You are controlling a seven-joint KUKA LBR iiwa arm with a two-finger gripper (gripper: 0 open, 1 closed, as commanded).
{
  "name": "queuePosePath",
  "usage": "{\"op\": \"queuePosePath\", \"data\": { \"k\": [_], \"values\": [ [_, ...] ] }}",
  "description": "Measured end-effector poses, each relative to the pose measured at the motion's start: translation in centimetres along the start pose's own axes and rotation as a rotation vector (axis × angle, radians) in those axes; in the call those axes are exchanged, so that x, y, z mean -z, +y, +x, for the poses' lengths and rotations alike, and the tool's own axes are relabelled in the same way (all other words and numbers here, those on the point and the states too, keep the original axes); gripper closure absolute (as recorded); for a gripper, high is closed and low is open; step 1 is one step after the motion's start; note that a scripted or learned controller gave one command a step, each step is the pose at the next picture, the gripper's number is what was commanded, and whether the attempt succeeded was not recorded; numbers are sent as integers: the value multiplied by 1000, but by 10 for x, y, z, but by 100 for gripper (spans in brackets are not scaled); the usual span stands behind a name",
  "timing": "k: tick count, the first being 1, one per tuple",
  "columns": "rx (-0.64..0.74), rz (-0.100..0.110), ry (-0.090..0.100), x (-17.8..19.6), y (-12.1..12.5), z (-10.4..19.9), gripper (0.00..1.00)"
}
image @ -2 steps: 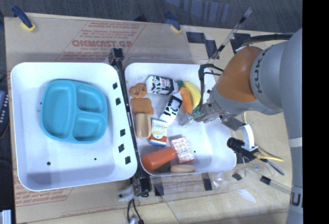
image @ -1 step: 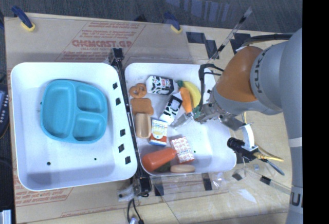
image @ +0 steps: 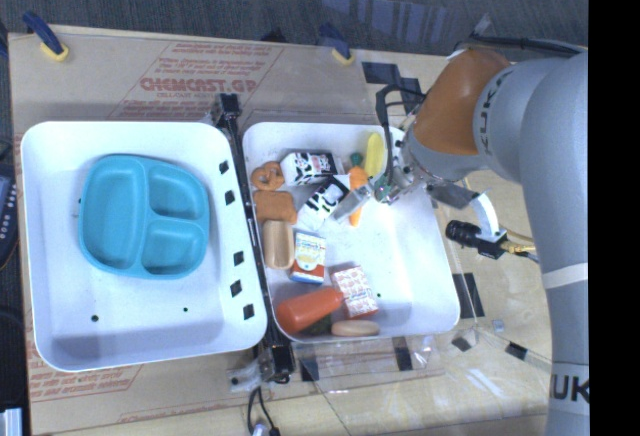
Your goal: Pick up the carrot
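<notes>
Nearest, the carrot point(image: 310, 308) lay at the right bin's point(image: 425, 264) front edge, beside a small box point(image: 355, 290). Farther back, the gripper point(image: 372, 194) hovered low over mid-bin clutter, presumably mid-approach; its grasp state could not be determined.

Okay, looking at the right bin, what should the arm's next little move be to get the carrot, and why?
Probably a short move toward the near end of the right bin. The gripper sits at the bin's far end, by the yellow item and the black-and-white cartons, while the carrot lies at the near end beside a small patterned box, untouched.
</notes>
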State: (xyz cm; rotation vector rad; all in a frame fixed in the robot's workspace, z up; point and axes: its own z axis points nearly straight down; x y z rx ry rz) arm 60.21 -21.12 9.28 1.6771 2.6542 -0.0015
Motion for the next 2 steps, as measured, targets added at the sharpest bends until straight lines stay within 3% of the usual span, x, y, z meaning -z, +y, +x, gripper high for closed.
{"op": "queuePosePath", "data": {
  "k": [1, 2],
  "values": [
    [7, 0, -2, 11, 1, 0, 100],
    [-184, 1, 3, 72, -5, 53, 100]
  ]
}}
